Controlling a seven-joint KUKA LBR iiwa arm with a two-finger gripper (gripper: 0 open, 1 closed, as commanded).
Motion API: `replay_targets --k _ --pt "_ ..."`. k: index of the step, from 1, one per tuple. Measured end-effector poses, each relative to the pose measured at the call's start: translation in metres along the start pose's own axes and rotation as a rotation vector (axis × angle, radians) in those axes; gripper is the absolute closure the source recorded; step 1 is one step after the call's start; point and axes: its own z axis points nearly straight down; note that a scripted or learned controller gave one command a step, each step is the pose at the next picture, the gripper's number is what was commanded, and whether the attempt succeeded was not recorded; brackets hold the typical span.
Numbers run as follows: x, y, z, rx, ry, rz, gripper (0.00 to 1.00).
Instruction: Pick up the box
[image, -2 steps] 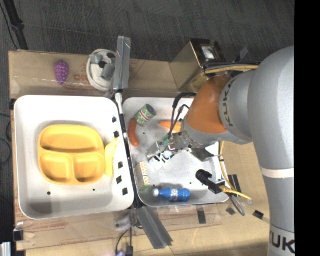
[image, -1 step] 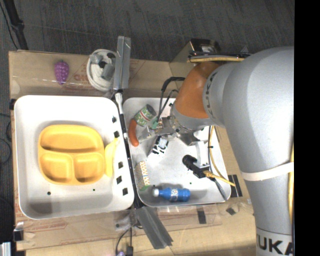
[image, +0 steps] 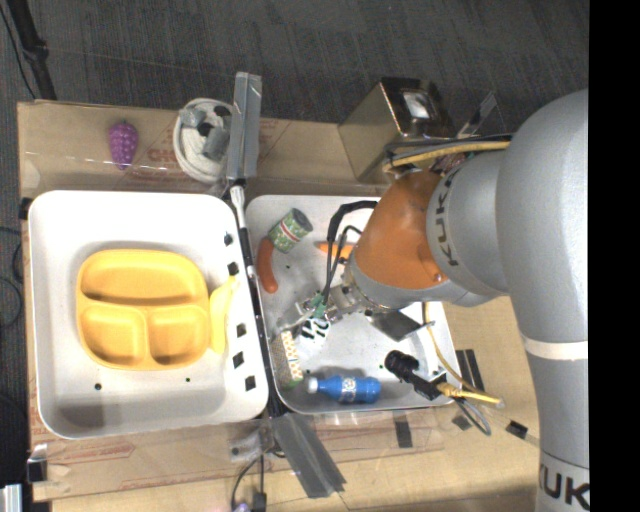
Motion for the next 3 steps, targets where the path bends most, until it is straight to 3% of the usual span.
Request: replay_targets --k 2,3 --pt "-0.059 0.128 0.006 0.013 0.01 -0.15 0.0" --pt "-0.042 0.069 0.003 0.005 0.006 -0.296 0.0"
